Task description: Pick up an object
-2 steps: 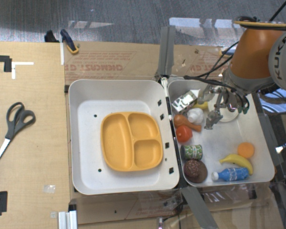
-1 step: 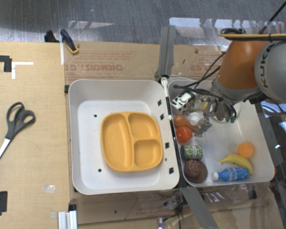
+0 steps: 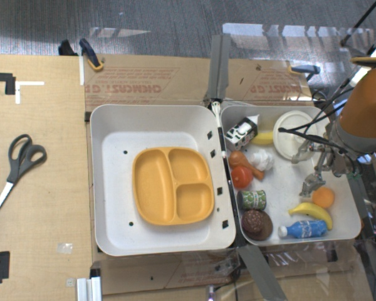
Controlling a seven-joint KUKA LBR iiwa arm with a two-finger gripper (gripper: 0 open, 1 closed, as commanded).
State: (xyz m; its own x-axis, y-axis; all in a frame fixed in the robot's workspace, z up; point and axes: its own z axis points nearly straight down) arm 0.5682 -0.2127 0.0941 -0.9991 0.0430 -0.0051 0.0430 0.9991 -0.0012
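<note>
The right bin holds several small objects. Along its left side lie a black-and-white toy, a carrot, a red tomato, a green can and a brown muffin. A white bowl sits at the back. Near the front right are an orange, a banana and a blue bottle. My gripper hangs over the bin's right half, just above and left of the orange, with nothing visibly in it.
The left bin holds a yellow divided tray. Scissors lie on the bench at far left. The arm's orange band and cables sit over the right bin's right rim.
</note>
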